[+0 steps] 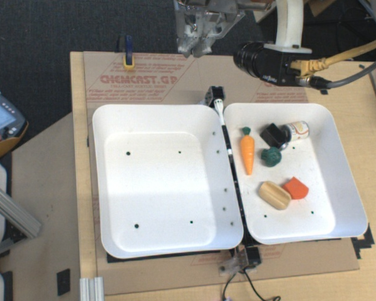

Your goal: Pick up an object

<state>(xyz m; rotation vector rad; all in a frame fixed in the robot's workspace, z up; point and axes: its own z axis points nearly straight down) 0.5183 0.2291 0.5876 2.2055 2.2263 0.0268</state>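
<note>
— Where's my target?
— The carrot [247,154] lies in the right bin [338,168], apart from the others, so easiest to reach. My jaws [197,33] are parked high; grip I cannot tell

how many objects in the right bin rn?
5, all in the right bin: carrot at left, black block and white can at the top, dark green ball mid, tan loaf touching orange block lower down. Nothing looks hidden.

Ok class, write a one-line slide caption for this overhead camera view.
Robot hand poised beyond two white bins; the right one holds a carrot, orange block and other small objects.
</note>
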